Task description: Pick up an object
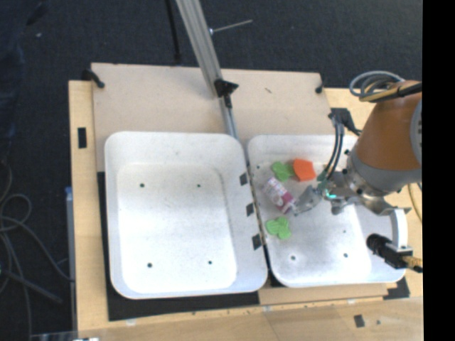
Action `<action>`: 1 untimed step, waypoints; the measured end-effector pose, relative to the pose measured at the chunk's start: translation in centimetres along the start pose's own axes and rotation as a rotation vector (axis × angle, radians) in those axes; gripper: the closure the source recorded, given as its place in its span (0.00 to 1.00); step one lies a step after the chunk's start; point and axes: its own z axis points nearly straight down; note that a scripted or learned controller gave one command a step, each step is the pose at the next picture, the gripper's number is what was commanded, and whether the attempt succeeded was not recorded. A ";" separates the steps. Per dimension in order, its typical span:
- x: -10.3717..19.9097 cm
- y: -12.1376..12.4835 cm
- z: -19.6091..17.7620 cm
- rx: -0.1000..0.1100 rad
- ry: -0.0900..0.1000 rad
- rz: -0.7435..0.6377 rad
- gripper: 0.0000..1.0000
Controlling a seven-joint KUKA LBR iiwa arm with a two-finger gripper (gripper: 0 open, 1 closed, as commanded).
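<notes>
Looking down at the bench, the arm (387,137) comes in from the right and hangs over the right bin (334,261), orange band up top and the gripper (307,201) reaching toward the little pile of stuff near that bin's left side. Honestly can't tell whether the claw is spread or pinched, it's too small and blurry at the tip. It sits just beside a clear-ish pink and white object (279,193), maybe touching it, can't say for sure. Up from that there's an orange block (303,169) right next to a green piece (282,170), and another green piece (278,227) lies a bit lower, near the bin's left wall. Left bin (170,212) sits alongside, touching the right one, and a metal rail (202,45) slants in from the top.
</notes>
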 end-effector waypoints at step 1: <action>0.0 0.1 -0.2 -0.005 -0.001 0.003 0.00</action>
